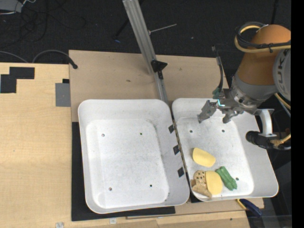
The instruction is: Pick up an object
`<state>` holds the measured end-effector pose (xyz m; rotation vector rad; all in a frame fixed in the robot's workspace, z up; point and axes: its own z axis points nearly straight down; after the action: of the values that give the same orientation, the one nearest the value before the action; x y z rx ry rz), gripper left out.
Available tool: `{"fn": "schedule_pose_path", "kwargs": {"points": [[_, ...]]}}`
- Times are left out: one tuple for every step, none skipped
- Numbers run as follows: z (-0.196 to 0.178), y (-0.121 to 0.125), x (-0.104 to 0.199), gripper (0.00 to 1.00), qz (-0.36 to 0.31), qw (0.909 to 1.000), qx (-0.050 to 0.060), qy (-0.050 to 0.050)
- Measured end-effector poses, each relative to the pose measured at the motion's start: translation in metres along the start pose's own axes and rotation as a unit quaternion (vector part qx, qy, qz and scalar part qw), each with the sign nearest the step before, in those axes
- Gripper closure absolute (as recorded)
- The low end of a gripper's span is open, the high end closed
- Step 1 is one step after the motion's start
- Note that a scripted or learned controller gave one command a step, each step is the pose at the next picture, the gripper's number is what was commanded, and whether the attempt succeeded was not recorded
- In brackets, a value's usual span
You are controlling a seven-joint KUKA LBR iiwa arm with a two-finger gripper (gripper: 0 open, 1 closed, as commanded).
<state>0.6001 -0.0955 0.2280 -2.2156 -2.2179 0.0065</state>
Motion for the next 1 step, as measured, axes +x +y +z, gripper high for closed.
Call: {"fn": "schedule_pose_path", "kwargs": {"points": [[-0.0024, 0.0007, -0.001, 0.0, 0.001, 1.0, -0.002, 0.0]]}}
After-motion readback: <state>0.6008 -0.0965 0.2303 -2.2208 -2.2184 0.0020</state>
